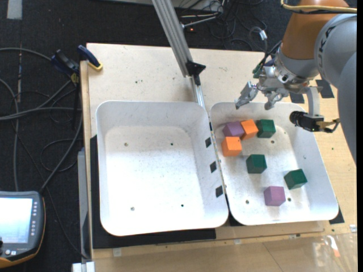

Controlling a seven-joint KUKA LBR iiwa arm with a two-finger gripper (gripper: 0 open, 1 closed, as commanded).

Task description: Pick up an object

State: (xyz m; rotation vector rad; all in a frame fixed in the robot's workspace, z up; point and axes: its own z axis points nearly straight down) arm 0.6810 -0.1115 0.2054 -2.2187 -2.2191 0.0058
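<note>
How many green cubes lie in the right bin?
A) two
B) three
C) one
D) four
B: three green cubes lie in the right bin, one at the top beside an orange cube, one near the middle and one toward the right side.

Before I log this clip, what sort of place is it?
Likely a robotics lab test bench: an industrial arm over two white bins, coloured blocks such as the purple block in the right one, loose cables on a dark floor, and a teach pendant.
</note>
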